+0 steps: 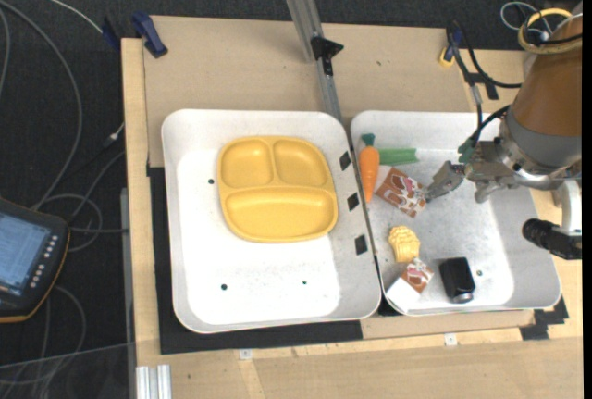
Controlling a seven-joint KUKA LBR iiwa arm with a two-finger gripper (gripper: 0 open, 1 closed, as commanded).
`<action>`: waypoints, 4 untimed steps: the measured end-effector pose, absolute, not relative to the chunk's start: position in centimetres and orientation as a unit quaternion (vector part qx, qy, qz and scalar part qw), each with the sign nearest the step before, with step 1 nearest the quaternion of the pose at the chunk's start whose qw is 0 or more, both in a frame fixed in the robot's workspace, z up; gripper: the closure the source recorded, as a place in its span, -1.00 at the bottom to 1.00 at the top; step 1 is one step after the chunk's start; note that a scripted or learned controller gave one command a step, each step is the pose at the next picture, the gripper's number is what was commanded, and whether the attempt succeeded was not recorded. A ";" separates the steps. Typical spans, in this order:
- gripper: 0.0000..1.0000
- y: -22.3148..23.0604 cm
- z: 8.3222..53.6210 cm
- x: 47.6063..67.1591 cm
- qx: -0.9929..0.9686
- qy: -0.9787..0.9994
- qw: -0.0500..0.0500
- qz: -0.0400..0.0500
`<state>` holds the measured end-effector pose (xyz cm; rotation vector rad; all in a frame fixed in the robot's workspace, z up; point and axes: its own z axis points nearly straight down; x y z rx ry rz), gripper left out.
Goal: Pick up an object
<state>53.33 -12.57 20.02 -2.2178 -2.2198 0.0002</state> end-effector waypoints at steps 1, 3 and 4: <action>-1.00 -12.6 20.0 53.3 -0.707 -0.707 0.001 0.000; -1.00 -12.1 9.3 52.9 -0.707 -0.707 0.001 -0.002; 1.00 -12.1 10.7 53.0 -0.707 -0.707 -0.002 -0.003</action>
